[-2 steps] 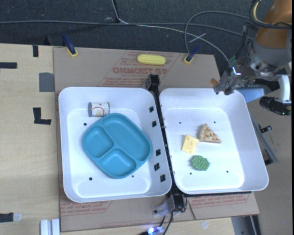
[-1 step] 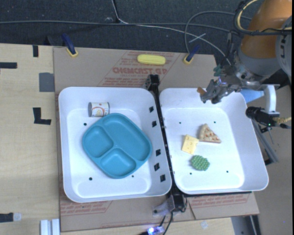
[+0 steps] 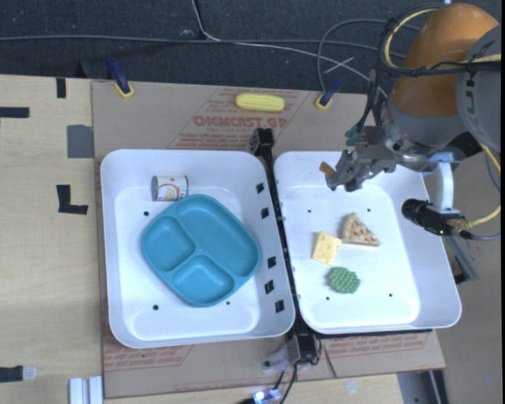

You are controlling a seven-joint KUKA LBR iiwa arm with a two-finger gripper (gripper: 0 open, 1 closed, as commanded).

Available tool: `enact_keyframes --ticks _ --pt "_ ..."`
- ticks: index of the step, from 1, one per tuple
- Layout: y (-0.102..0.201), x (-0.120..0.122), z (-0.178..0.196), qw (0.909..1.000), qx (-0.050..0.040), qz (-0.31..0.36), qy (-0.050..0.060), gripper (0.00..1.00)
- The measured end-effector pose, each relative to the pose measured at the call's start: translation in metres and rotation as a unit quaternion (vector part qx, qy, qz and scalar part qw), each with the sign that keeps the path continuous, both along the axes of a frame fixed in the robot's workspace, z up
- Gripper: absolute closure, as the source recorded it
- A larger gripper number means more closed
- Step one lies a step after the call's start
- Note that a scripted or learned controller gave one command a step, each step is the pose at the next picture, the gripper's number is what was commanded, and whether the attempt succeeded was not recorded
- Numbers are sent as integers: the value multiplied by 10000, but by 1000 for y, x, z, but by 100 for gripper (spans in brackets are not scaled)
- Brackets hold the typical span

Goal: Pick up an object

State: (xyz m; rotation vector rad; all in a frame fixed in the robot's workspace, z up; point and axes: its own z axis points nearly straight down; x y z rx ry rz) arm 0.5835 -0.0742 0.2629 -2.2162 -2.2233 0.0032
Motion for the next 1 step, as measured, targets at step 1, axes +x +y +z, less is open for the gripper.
enact_keyframes --ticks 1 --pt "51 -24 0 10000 1 6 1 100"
